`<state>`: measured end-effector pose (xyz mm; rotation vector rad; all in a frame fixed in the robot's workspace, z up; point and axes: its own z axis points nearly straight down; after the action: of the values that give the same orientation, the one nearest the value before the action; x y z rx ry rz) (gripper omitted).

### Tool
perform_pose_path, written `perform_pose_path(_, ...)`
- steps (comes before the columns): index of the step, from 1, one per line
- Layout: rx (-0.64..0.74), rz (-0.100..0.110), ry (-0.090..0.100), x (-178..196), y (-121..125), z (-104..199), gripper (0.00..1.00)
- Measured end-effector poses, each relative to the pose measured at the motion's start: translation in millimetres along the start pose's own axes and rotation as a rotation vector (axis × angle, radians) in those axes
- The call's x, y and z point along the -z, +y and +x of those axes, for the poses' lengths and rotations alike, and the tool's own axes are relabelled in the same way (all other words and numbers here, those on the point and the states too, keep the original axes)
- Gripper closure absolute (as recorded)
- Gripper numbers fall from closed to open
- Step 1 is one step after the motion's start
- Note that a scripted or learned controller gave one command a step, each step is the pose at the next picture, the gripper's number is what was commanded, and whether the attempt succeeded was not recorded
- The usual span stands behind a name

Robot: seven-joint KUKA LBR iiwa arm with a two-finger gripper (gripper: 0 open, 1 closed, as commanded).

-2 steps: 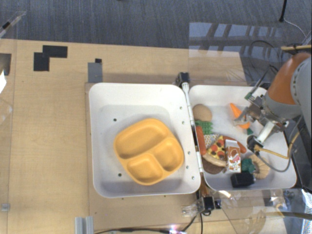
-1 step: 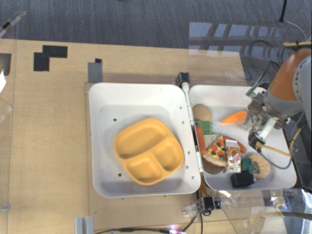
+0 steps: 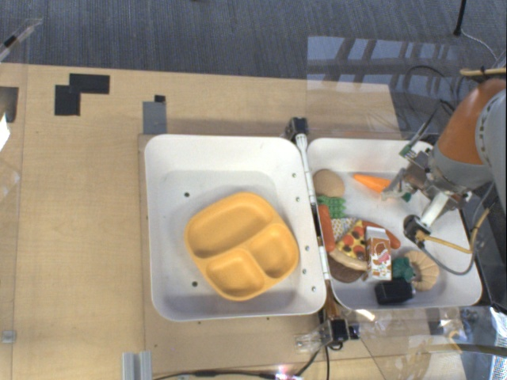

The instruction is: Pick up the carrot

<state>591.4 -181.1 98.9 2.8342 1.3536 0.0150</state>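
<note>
Carrot (image 3: 371, 183) lies beside claw (image 3: 394, 188), near bin wall (image 3: 356, 143).

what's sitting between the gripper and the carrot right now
Nothing. In the camera view the gripper sits right at the orange carrot's right end in the right bin, with no other item between them.
</note>
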Motion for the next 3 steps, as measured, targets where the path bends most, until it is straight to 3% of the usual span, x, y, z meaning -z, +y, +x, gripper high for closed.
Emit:
perform_pose_path(1,-0.09,0.038,-0.039,-12,26,61,0.0)
perform_pose_path(2,-0.409,0.085,-0.028,-11,48,45,0.0)
perform_pose_path(3,-0.607,0.03,-0.023,-13,57,26,0.0)
